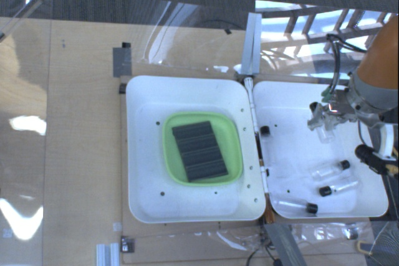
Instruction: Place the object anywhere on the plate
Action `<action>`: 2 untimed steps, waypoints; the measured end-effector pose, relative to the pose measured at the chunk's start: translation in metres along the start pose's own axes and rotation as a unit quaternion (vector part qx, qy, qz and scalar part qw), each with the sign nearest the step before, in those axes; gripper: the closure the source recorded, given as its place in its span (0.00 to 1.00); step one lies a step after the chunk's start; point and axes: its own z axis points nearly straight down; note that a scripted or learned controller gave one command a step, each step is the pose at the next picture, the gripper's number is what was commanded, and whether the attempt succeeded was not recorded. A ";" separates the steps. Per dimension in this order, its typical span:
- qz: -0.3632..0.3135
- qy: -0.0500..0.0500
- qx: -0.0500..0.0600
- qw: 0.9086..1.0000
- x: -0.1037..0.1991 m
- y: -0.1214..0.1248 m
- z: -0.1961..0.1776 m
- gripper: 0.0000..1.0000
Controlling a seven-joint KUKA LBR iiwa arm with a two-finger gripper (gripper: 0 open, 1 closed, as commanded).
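Below the tool [322,114], vial [330,168] apart

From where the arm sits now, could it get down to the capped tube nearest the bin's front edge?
Probably yes. That tube lies flat and alone on the right bin's floor, apart from the other tubes, with nothing over it; the pincer hangs above that same bin.

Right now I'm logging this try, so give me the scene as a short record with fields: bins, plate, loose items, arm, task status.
left bin: white bin holding a green plate
on plate: dark ribbed block, lying flat near the middle
right bin: white bin with several clear vials with black caps, lying loose toward the near side
arm: reaches in from the right, gripper over the right bin's far part
gripper contents: cannot tell
task status: no vial on the plate yet
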 end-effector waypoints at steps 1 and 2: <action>-0.090 0.001 0.002 0.996 0.049 -0.055 0.030 1.00; -0.047 0.001 0.000 0.999 0.132 -0.023 0.011 1.00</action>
